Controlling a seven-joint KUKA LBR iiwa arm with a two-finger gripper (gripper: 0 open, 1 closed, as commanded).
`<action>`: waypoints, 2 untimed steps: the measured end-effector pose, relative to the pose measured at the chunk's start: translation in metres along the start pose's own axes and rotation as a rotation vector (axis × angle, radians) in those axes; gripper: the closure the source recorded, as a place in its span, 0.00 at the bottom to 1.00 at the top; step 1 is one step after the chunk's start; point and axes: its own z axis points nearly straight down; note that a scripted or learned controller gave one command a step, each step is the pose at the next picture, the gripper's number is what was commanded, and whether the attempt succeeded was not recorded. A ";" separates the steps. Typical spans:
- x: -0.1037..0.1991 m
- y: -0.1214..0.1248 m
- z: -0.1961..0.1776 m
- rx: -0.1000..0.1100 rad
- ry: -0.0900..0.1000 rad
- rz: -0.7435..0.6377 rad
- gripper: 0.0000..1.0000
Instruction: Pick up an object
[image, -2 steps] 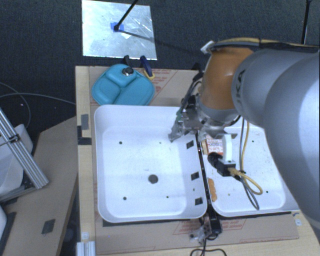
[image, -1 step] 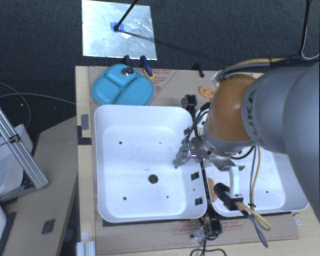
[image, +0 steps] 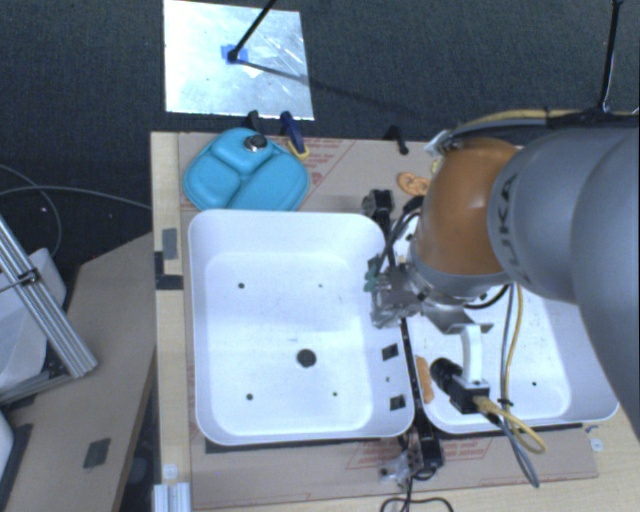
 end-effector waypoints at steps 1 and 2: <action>0.024 -0.026 -0.176 -0.017 0.006 -0.007 1.00; 0.023 -0.027 -0.167 0.000 -0.001 -0.004 0.00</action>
